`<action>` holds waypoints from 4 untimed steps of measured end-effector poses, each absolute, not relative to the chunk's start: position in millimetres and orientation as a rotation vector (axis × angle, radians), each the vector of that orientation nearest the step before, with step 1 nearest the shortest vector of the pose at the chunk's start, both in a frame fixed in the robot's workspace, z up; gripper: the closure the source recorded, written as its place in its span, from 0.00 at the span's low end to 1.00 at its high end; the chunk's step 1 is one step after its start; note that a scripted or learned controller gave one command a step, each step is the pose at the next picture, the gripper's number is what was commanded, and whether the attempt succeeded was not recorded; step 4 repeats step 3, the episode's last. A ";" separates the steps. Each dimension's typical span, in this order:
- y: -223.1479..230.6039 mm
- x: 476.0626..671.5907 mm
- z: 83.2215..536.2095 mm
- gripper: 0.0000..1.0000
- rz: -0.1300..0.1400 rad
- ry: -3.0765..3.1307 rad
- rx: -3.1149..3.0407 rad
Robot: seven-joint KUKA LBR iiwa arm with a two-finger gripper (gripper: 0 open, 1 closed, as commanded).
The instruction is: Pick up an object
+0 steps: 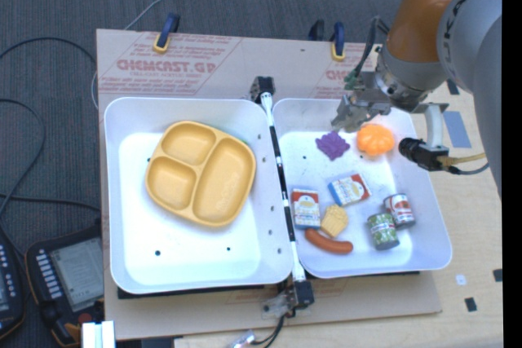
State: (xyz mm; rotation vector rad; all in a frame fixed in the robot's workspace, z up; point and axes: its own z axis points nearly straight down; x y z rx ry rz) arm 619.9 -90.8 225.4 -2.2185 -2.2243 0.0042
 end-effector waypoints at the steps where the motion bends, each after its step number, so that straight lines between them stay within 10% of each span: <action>1: -91.1 619.1 224.2 0.00 0.008 -2.222 -2.218; 2: -166.8 602.3 89.9 0.00 0.006 -2.221 -2.217; 3: -165.7 602.4 96.1 1.00 0.008 -2.219 -2.213; 4: -165.7 602.4 96.1 1.00 0.008 -2.219 -2.213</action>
